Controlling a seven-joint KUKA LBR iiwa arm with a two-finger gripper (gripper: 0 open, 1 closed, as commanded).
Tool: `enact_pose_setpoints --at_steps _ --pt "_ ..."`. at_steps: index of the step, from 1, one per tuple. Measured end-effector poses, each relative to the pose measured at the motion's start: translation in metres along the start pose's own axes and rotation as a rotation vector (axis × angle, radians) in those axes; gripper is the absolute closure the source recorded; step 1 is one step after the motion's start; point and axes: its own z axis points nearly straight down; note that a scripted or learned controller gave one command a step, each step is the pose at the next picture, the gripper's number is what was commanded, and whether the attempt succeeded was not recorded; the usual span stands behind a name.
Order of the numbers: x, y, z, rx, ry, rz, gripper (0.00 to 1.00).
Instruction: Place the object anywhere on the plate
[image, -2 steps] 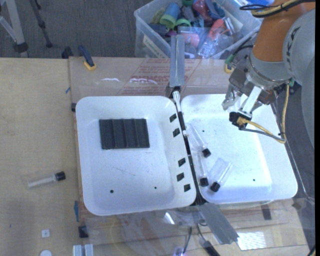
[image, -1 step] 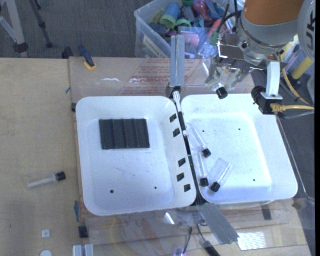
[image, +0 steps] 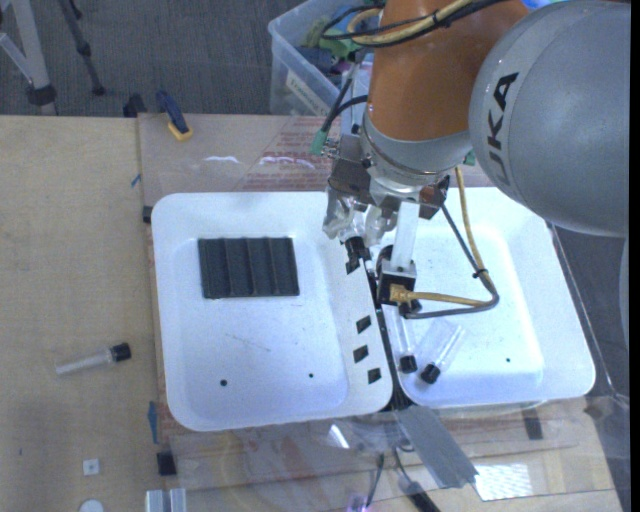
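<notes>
The plate (image: 248, 267) is lying in the left bin's (image: 250, 350) far left part. The right bin (image: 520, 300) is sitting against the left bin's right side, holding two tubes (image: 443, 352) near that edge. Another tube (image: 85, 362) is lying left of the left bin.

The arm (image: 560, 110) is cut off by the top and right edges, and the far part of the right bin (image: 520, 330) is hidden beneath it. Whether anything is held in the claw (image: 360, 240) cannot be told. The number of clear tubes (image: 440, 350) cannot be made out against the white. The storage tub (image: 300, 60) is partly covered and its contents are blurred.
</notes>
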Motion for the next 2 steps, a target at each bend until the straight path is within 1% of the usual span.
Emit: enact_pose_setpoints --at_steps 1,2 --pt "0.069 -0.057 0.047 0.000 -0.001 0.085 1.00" --pt "0.052 -0.105 0.045 -0.001 0.000 0.533 1.00"
